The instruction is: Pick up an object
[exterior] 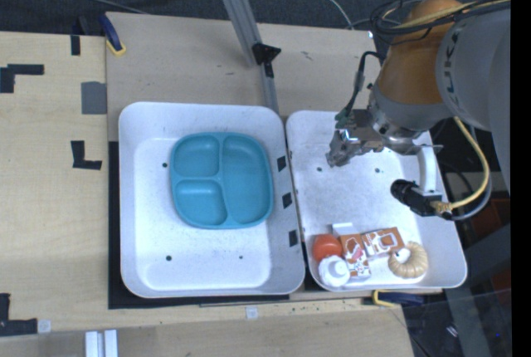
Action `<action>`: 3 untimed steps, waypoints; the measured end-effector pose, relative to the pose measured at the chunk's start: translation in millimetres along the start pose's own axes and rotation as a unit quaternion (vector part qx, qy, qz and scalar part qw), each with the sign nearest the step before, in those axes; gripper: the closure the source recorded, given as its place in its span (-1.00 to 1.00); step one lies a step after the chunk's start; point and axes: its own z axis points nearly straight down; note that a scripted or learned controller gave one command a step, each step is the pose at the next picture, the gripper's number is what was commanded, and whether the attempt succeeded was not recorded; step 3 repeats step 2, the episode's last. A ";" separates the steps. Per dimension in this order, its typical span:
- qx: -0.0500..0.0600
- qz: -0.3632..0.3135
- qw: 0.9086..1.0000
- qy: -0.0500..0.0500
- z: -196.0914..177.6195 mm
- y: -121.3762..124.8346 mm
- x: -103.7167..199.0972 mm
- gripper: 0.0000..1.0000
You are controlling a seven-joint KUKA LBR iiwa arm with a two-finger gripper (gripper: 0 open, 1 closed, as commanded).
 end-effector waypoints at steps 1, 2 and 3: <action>0.001 0.000 1.000 0.000 5.1 -9.9 51.2 1.00; 0.000 -0.001 1.000 0.000 -5.1 -7.3 113.6 1.00; 0.000 -0.001 1.000 0.000 -5.1 -7.3 113.6 1.00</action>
